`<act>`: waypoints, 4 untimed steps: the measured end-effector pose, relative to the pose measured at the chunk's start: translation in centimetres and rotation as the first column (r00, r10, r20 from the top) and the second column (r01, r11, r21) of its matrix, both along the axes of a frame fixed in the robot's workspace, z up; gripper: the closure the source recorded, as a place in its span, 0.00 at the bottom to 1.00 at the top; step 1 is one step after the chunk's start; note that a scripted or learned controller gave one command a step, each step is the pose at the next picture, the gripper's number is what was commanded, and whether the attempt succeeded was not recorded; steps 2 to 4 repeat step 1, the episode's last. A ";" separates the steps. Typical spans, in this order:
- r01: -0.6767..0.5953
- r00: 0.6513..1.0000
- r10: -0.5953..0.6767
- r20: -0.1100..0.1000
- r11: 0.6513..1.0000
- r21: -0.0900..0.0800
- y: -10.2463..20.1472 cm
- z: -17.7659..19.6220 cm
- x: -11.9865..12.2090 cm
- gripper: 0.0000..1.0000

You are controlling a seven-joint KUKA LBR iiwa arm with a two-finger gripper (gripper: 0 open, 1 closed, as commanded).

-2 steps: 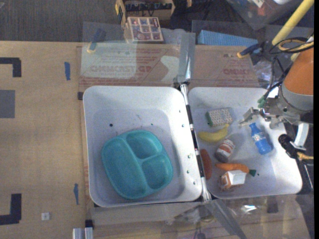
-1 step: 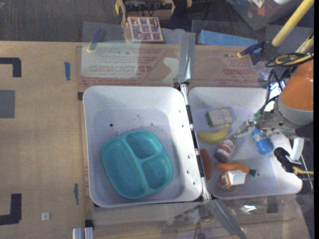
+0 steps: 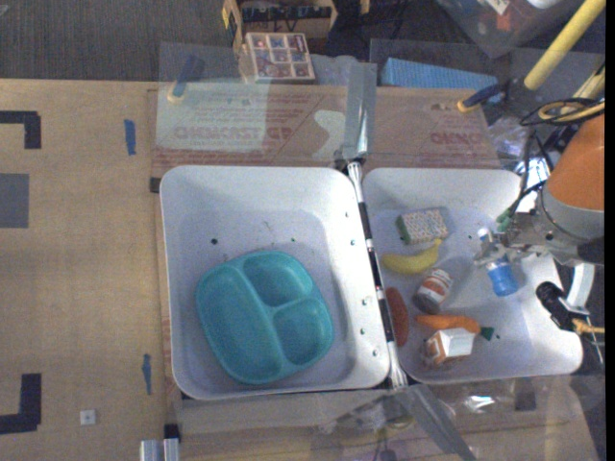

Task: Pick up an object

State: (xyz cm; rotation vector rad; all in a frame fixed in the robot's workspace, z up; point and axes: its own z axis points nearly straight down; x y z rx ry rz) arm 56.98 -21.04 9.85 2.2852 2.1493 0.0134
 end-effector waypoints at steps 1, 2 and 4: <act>-0.011 1.000 0.011 -0.009 1.000 -0.003 8.9 11.0 -1.7 1.00; -0.011 1.000 0.011 -0.009 1.000 -0.003 8.9 11.0 -1.7 1.00; -0.011 1.000 0.011 -0.009 1.000 -0.003 8.9 11.0 -1.7 1.00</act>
